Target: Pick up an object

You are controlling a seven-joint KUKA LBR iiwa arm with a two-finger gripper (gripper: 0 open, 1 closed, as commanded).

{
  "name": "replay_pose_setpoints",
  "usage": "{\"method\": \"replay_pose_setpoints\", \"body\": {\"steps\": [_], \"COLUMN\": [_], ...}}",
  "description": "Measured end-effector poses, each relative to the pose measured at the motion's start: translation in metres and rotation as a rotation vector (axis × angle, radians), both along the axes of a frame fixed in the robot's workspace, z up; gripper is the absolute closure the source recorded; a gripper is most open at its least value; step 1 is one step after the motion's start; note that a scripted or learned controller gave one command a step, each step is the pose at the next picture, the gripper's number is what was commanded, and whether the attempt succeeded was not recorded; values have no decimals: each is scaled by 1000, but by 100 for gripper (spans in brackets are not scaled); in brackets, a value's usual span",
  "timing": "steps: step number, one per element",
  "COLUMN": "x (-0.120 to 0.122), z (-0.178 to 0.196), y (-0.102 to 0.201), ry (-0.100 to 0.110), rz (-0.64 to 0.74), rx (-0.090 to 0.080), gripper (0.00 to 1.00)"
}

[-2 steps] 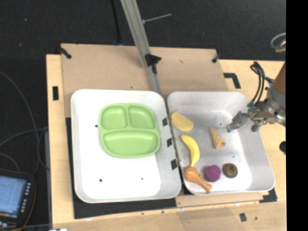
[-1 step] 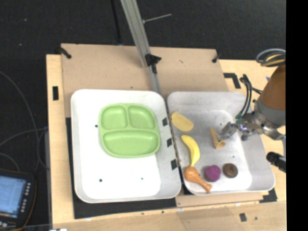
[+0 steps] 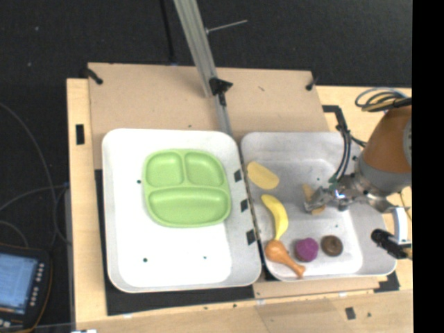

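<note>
**Tool low in the right bin, beside the food toys**

Nearest the camera, the table [image 3: 166, 103] is carrying two white bins. A green divided plate [image 3: 186, 187] is lying in the left bin [image 3: 125, 255]. Reaching into the right bin [image 3: 291, 148], the arm [image 3: 388, 151] is holding its tool [image 3: 319, 198] low; its grip cannot be told. Near it are lying a banana [image 3: 277, 216], a yellow slice [image 3: 263, 176], a drumstick [image 3: 284, 256], a purple piece [image 3: 306, 249] and a brown piece [image 3: 332, 245].

divided plate [image 3: 186, 188] in left bin [image 3: 125, 255], banana [image 3: 277, 216] perhaps mid right bin [image 3: 291, 148]
</note>
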State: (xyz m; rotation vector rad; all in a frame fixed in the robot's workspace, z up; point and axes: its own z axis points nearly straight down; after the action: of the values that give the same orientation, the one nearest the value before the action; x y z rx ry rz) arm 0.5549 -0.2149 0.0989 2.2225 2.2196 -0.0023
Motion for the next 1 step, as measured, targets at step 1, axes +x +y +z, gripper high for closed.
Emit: {"method": "replay_pose_setpoints", "body": {"steps": [1], "x": [1], "z": [14], "y": [-2], "ry": [-5], "rz": [-5], "rx": [-1], "gripper": [100]}}
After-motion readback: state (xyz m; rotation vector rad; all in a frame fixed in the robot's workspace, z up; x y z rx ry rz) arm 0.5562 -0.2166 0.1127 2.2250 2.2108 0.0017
